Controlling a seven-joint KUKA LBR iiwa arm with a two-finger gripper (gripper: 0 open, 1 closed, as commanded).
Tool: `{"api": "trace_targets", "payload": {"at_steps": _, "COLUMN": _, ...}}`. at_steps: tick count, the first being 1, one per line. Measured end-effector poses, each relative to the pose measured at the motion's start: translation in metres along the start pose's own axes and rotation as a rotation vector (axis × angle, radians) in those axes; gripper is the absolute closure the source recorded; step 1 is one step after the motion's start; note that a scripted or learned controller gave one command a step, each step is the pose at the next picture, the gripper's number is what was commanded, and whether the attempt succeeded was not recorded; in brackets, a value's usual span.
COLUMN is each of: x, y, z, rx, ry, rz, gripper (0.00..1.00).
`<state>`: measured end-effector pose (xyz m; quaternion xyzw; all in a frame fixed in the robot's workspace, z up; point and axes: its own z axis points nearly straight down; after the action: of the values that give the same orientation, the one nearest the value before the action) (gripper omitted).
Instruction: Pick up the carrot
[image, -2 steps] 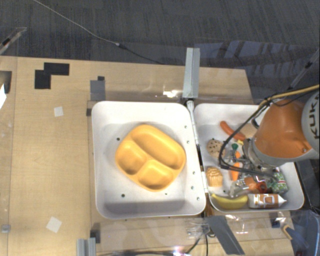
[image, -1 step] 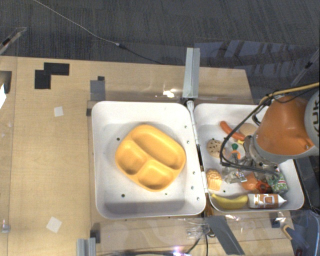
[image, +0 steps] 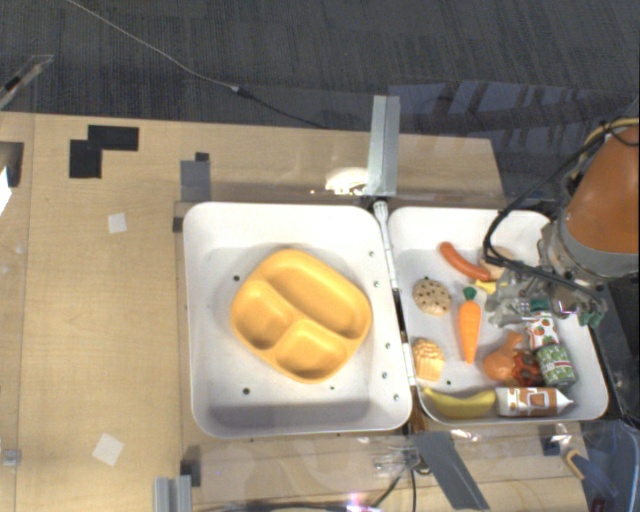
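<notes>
Camera view: tapered orange carrot (image: 468, 331) beside metallic end effector (image: 515, 305), grip state unclear.

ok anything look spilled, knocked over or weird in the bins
Nothing stands out. The yellow tray sits askew in the left bin, but flat and whole. In the right bin the carrot, sausage, cookie, banana and bottle lie loose, as toys would; nothing spilled.
</notes>
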<state>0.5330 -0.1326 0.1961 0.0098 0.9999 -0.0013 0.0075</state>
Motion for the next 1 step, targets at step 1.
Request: {"api": "trace_targets", "payload": {"at_steps": 1, "x": 0.0312, "y": 0.0109, "z": 0.1049, "rx": -0.001, "ry": 0.000, "rz": 0.264, "gripper": 1.00}}
